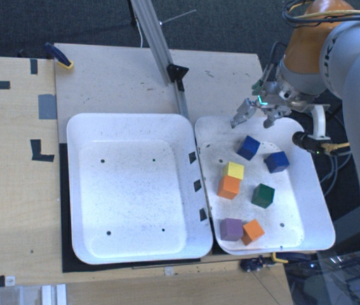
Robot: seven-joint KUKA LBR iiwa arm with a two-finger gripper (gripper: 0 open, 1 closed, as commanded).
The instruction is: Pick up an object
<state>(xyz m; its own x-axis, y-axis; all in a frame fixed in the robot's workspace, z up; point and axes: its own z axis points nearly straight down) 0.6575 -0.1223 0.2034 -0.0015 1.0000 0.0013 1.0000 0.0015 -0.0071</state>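
Note:
My gripper (254, 119) hangs over the far edge of the right bin (306, 224), open, with nothing between its fingers. Just in front of it lie two blue cubes, one (248, 147) near the bin's middle back and one (276, 162) further right. A yellow cube (235, 170) touches an orange cube (228, 187) below it. A green cube (263, 195) sits to their right. Near the front lie a purple cube (231, 229) and a second orange cube (253, 231), side by side.
The left bin (84, 138) lies beside the right one. A slanted metal rail (157, 37) with a black clamp (177, 73) stands behind the bins. The arm's grey body (338, 49) and cables occupy the right side. A blue and yellow tool (59, 56) lies at the back left.

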